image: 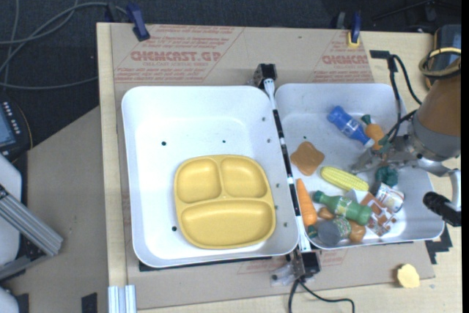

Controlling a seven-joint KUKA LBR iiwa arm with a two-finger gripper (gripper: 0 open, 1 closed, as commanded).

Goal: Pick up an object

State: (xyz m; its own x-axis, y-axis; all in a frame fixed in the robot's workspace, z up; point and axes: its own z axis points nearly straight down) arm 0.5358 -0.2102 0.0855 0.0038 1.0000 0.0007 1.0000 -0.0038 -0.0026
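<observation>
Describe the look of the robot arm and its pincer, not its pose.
The arm shows a broad orange band over a grey wrist section. A thin black cable loops beside it. The pincer is dark grey metal with slim fingers, small against the bulky wrist.

The arm (438,121) is grey with a broad orange band above the wrist; thin dark cables trail beside its metallic hand (381,152)

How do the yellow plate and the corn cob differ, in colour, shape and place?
The yellow plate is wide, flat and split into three compartments; the corn cob is small and long. The plate lies alone in the left bin; the corn cob lies among other toys in the right bin. Both are yellow, the cob brighter.
</observation>
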